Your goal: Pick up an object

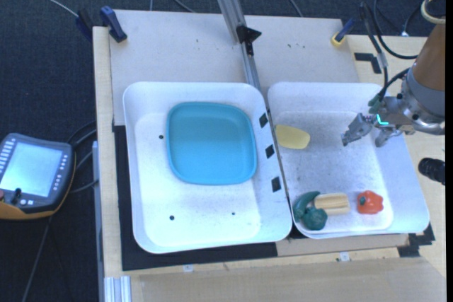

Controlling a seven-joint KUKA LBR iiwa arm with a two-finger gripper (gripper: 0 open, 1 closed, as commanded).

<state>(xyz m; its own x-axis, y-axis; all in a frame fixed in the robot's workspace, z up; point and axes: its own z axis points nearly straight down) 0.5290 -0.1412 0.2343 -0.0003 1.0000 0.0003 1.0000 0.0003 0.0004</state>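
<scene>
Hovering over the right shallow white bin [396, 152], the grey two-finger gripper [367, 132] has its fingers spread apart with nothing between them, probably to choose among the pale yellow soft lump [292, 137], green pepper toy [310, 211], beige block [332, 204] and red tomato toy [369, 202] lying below.

No words, numbers, brands or signs can be read anywhere: the lit screen of the grey and orange handheld control pendant [32, 173] lying left of the bench is too blurred to make out.
</scene>
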